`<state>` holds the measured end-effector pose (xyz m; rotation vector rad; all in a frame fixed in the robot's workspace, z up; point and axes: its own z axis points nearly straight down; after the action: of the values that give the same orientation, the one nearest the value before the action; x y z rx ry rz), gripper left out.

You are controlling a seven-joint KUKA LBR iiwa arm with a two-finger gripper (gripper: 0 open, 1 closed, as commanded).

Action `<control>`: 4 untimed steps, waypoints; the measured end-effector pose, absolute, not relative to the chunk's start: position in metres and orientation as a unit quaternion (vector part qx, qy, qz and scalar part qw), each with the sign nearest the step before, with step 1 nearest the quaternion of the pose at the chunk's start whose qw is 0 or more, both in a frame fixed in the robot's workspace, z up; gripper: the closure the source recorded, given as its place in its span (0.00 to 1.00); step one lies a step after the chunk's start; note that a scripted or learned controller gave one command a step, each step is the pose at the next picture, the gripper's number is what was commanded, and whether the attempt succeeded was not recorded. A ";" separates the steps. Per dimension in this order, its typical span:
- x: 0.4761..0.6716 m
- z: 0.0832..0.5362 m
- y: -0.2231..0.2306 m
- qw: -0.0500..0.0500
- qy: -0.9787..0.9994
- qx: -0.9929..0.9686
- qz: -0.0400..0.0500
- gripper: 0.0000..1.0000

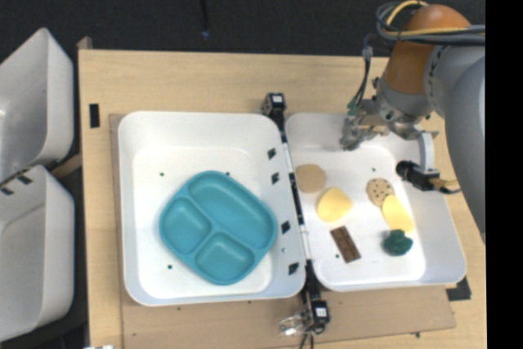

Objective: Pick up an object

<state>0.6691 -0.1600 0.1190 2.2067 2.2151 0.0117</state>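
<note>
Looks like the approach stage: the gripper [353, 136] hangs over the far end of the right bin [441, 257], can't tell its state, holding nothing visible, so next it needs to drop toward the yellow piece [333, 205] lying nearer.

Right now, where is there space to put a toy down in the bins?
Left bin: bare floor along the far wall and corners around the blue tray. Right bin: bare far-left corner beyond the tan disc. Crowded near the yellow pieces, brown bar, green lump.
</note>
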 end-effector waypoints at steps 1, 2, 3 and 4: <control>0.672 0.163 -0.162 0.003 0.708 0.706 0.002 1.00; 0.665 0.223 -0.168 0.003 0.707 0.707 0.002 1.00; 0.672 0.282 -0.161 0.004 0.708 0.706 0.002 1.00; 0.663 0.277 -0.108 0.001 0.709 0.706 0.000 1.00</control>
<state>0.6630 -0.1076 0.2767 2.2154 2.2254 0.0002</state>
